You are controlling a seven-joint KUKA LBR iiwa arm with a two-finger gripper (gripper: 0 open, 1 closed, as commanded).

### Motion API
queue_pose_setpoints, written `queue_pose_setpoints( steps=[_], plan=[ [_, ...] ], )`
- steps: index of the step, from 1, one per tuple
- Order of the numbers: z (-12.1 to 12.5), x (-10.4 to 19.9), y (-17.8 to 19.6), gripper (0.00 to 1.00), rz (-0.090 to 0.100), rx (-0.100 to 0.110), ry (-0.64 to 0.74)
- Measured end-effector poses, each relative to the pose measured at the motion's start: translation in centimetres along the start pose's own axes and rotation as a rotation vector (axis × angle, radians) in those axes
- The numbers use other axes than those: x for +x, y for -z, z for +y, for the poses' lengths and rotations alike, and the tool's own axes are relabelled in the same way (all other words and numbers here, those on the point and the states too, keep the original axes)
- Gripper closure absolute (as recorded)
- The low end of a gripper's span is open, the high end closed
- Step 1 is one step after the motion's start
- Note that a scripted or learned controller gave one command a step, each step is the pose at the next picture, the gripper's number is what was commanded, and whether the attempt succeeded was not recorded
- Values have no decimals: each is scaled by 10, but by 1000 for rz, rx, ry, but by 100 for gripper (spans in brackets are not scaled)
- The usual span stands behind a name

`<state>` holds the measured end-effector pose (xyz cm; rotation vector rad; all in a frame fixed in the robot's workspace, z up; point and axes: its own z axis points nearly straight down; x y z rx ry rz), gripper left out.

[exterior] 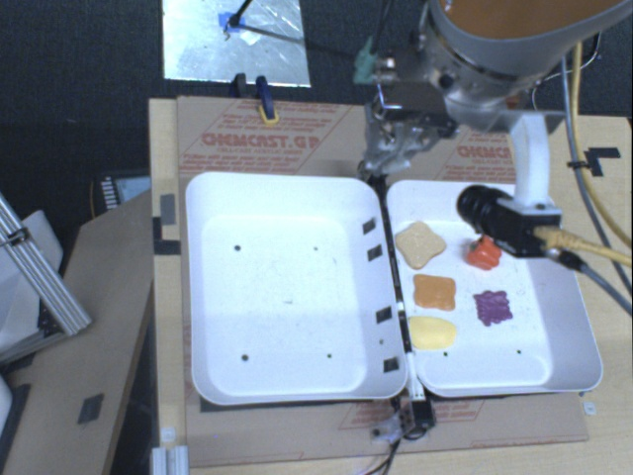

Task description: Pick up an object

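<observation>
- The arm (514, 18) comes in from the upper right of the frame, grey with an orange band, and it hangs over the far edge of the bins.
- The end effector (381, 161) sits just above the top of the divider between the two bins, at the upper middle of the frame. I cannot tell if it is wide or narrow, because it looks small and dark from here, and I see nothing in it.
- The right bin (564, 364) has five small objects, all near its left half.
- A beige piece (420, 244) lies close to the divider, and below it an orange-brown piece (434, 292), then a yellow piece (432, 332) at the lower middle.
- A purple piece (493, 307) lies to the right of the orange-brown one, apart from it.
- A red-orange piece (485, 254) lies just beside a black camera-like part (504, 221) of the arm, partly under it.
- The left bin (287, 285) shows its white floor with a few dark dots.
- A shiny metal sheet (235, 26) lies at the upper left, beyond the cardboard surface (277, 142).
</observation>
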<state>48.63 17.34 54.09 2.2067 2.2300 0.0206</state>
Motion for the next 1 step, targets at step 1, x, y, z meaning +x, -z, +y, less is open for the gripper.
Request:
queue_pose_setpoints(
  steps=[1],
  plan=[
    [0, 34, -6, 100, -4, 10, -4]
  ],
)
